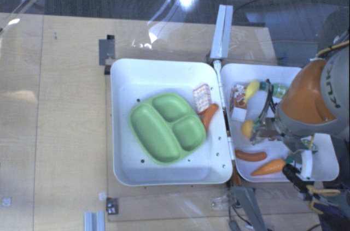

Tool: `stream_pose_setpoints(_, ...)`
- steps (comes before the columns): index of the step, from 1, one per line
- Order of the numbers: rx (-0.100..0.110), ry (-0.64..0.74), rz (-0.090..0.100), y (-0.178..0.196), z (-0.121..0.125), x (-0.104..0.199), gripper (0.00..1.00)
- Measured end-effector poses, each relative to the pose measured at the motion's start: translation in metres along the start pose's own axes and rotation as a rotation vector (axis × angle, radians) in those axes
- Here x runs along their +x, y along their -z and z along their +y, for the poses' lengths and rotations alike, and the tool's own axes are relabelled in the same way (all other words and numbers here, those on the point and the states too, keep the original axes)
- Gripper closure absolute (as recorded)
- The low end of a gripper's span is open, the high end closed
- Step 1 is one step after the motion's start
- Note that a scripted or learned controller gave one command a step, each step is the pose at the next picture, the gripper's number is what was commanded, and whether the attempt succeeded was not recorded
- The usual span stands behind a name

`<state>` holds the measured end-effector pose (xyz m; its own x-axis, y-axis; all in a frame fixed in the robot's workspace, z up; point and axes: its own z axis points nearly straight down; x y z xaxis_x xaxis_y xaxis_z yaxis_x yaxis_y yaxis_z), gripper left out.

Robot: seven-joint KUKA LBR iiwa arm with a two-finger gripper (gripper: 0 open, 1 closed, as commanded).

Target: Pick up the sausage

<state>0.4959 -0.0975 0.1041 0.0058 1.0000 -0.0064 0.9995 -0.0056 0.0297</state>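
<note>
I see the sausage [251,156], a short glossy red link, lying flat in the right bin [328,172], beside a carrot [268,168]. My arm [309,99] leans over this bin; gripper [261,133] above the sausage, finger state indiscernible.

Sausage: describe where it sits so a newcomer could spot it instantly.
Look in the right bin, near its front edge. The sausage lies there, a smooth reddish-brown link just left of the gripper. The carrot beside it is brighter orange and tapers to a point.
</note>
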Motion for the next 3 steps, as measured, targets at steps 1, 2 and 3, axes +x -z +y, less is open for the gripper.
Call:
stream_pose_setpoints(1,0.0,0.0,0.0,0.0,0.0,0.0,0.0)
stream_pose_setpoints(2,0.01,0.119,0.003,-0.012,-0.004,0.009,0.0)
stream_pose_setpoints(3,0.009,0.127,0.003,-0.012,-0.004,0.009,0.0)
